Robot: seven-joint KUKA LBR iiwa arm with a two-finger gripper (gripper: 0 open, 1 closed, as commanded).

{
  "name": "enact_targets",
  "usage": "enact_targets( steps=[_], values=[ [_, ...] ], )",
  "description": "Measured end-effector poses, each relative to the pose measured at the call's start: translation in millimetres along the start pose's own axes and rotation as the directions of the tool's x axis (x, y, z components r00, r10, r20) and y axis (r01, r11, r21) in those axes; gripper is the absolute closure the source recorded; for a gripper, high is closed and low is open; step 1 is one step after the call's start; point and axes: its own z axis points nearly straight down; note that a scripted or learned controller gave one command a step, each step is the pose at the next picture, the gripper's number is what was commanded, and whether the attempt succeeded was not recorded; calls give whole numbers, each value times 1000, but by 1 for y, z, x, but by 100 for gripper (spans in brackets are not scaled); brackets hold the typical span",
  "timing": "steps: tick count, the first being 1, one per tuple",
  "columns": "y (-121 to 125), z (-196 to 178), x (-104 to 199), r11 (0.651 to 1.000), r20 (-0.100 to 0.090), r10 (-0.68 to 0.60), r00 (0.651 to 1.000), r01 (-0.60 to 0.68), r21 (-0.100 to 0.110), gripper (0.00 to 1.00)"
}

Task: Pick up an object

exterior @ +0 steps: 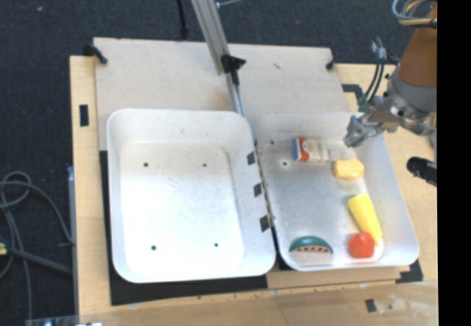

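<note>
Tool (355, 131) sits over the far right corner of the right bin (401, 203), near its rim; I cannot tell its state from this angle, and nothing shows in it. Candidates all lie in that bin: carton (310, 149) just left of the tool, yellow block (349, 168) just near of it, then banana (365, 217), tomato (360, 245) and melon slice (310, 247) along the near edge. Left bin (121, 192) holds nothing to aim at. My plan: go for the yellow block, closest and apart from its neighbours. Centre over it, descend straight, keep off the bin wall, confirm hold before lifting.
</note>
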Motion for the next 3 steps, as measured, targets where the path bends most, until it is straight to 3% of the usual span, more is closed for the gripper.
enact_targets(
  steps=[1,3],
  values=[
    [-9,-7,57,1000,-2,-3,1000,3,2,100],
    [-37,1,141,1000,-2,-2,1000,2,4,100]
  ],
)
